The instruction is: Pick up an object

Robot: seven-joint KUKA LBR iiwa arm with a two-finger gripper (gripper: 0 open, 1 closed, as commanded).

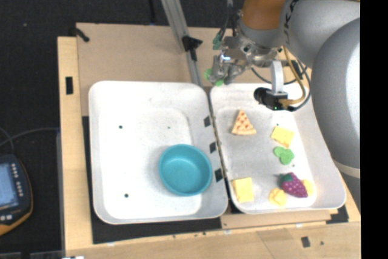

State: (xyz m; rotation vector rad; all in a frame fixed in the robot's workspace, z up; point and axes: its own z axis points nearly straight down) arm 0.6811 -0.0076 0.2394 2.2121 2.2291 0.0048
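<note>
Pincer [225, 70] hung above the far rim of the right white plastic bin [321, 148], its state impossible to tell, well short of the triangular orange pizza-slice toy [242, 124]; risk judged: a descent here would strike that rim, missing it.

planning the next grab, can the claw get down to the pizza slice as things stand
Probably yes: the pizza slice lies flat in the right bin with bare floor around it, nothing on top, and the claw hangs just beyond the bin's far edge.

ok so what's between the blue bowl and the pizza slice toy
In the camera view, the two bins' adjoining rims with black clips lie between the round blue bowl and the triangular pizza slice toy.
</note>
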